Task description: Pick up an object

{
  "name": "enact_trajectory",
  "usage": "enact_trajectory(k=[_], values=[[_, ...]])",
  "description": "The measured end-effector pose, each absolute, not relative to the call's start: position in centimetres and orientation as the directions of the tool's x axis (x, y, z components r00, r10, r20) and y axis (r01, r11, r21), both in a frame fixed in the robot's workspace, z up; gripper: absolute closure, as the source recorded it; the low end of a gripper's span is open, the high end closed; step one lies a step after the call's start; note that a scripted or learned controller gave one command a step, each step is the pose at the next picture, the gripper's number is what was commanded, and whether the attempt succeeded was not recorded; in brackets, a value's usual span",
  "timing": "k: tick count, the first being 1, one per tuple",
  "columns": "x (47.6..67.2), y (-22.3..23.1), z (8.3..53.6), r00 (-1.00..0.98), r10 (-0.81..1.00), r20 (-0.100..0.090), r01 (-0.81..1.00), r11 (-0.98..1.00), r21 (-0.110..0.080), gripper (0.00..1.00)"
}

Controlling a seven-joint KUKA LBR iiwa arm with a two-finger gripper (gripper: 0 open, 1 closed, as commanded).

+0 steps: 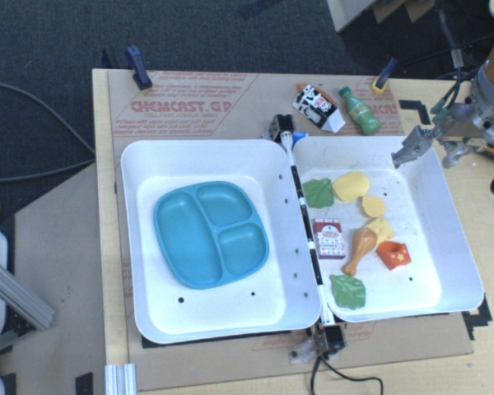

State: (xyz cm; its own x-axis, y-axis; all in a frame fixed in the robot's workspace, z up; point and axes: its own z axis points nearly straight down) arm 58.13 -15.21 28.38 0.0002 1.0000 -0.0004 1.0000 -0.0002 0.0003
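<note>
The right bin (445,220) holds several toy foods: a green leaf (318,192), a yellow lump (351,186), a smaller yellow piece (374,206), a red carton (328,239), a chicken drumstick (361,248), a red piece (393,255) and a second green leaf (348,290). My gripper (432,152) hangs over the bin's far right corner, well away from the foods. Its fingers stand open with nothing between them.
A blue divided plate (212,233) lies in the left bin (140,179). Behind the bins, a black-and-white carton (317,108) and a green bottle (361,111) rest on the board. Blue clamps (137,67) grip the board's far edge.
</note>
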Motion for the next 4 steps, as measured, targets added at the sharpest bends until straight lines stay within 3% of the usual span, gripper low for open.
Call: enact_trajectory(k=[1,2,3,4], values=[[58.8,-14.9,16.7,0.0,1.0,0.001,1.0,0.0,-0.003,0.0],[62.5,-14.9,8.5,-0.001,1.0,0.0,1.0,0.001,0.001,0.0],[62.6,-14.9,9.5,0.0,1.0,0.0,1.0,0.0,0.003,1.0],[62.6,-14.9,9.5,0.0,1.0,0.0,1.0,0.0,0.003,0.0]])
